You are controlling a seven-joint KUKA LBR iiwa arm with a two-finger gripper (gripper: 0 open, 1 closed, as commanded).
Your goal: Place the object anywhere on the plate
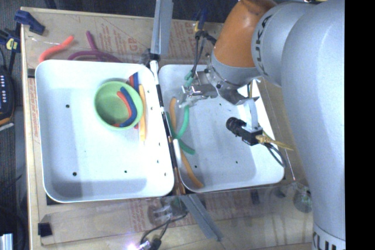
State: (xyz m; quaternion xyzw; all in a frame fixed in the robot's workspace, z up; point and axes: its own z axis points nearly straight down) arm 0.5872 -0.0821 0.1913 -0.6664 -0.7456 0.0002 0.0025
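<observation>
Probably the object meant: a green curved piece lying near the left wall of the right bin, just under the gripper; reads as long, thin and flexible, so likely to droop or slip if pinched off-centre; touching or merely beside the orange curved pieces along the same wall, cannot tell which. Not lifted; no part of it seen between the fingers, so not counted as held. Pincer hanging low over the bin's upper-left corner, close above the green piece's upper end; open or clenched, cannot tell, the metal parts too tangled with cable and glare to read. Poised there, presumably, because the target lies against the wall, where a slanted reach from the right gets at it.

Across the divide, in the left bin: the green plate, upright, toward the upper middle; already carrying curved pieces in red, orange and blue along its right rim, with a bare patch at left as the easier landing spot. Well apart from the green piece, with two bin walls between; hence a lift, a carry leftward and a release over the plate as the work remaining, judged at the grasping stage. Risk: snagging the neighbouring orange pieces, or closing on the bin wall.
</observation>
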